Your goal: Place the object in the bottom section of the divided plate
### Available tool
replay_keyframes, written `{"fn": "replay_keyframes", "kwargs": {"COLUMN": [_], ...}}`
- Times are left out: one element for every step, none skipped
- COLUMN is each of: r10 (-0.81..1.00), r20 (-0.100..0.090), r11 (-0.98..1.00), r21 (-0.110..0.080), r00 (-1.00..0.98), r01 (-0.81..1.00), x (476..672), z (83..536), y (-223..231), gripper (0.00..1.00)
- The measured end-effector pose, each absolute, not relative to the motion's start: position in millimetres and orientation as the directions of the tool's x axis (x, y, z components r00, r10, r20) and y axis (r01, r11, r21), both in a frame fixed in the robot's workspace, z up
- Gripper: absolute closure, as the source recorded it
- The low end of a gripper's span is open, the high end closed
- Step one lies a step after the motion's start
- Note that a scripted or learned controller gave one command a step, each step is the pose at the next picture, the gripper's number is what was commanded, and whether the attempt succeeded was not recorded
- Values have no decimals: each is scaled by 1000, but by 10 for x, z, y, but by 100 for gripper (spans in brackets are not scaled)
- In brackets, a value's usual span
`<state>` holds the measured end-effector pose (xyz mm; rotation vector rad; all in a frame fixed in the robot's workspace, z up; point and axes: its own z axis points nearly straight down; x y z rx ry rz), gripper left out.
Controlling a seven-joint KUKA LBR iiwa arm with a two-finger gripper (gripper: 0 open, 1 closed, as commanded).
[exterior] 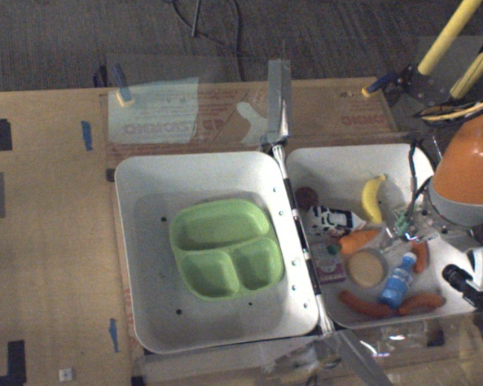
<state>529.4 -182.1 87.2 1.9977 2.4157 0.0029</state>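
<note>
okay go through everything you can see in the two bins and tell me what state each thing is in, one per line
divided plate: green, lying flat in the left bin, nothing in its sections
banana: lying loose in the right bin
blue bottle: on its side, cap on
sausages: lying flat along the right bin's near edge
tan round lid: lying flat among the clutter
arm: over the right bin's right side; its claw's state is unclear

green divided plate (226,248), left bin (143,186), cluttered right bin (337,162)
</note>
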Motion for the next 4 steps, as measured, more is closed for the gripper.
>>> {"fn": "replay_keyframes", "kwargs": {"r10": [1000, 997, 943, 872], "r20": [-1, -5, -2, -2], "r11": [-10, 80, 332, 489], "r21": [1, 18, 3, 2], "r00": [10, -80, -332, -489], "r01": [1000, 997, 943, 872], "x": [5391, 5095, 5041, 4893], "z": [2164, 1006, 1846, 2136], "y": [-1156, -1360, -740, -77], "gripper": [100, 100, 100, 100]}}
